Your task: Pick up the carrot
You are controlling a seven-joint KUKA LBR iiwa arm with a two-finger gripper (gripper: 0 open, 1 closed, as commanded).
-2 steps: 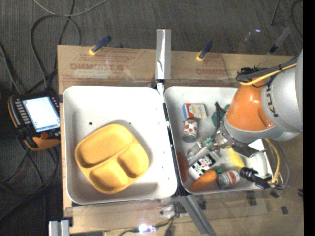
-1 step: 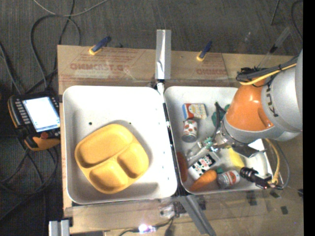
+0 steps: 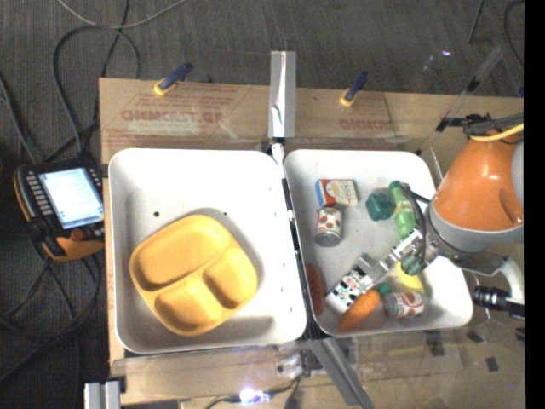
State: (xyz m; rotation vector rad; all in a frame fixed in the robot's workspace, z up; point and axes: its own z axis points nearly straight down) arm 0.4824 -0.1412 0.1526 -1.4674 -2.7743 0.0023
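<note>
The carrot (image 3: 362, 308) lies at the right bin's (image 3: 443, 318) front edge — long axis slanting toward the front-left corner — just below-left of the gripper (image 3: 406, 254) (whose grip state I cannot tell).

two shallow white bins sit side by side on a bench. the left white bin (image 3: 119, 228) holds a yellow plastic divided tray (image 3: 193, 271). the right white bin (image 3: 443, 309) holds an orange carrot (image 3: 361, 308) near its front edge, touching a black-and-white patterned carton (image 3: 348, 288), with small cans and green items around. the grey arm's two-finger gripper (image 3: 400, 258) hangs just above and right of the carrot.
</note>
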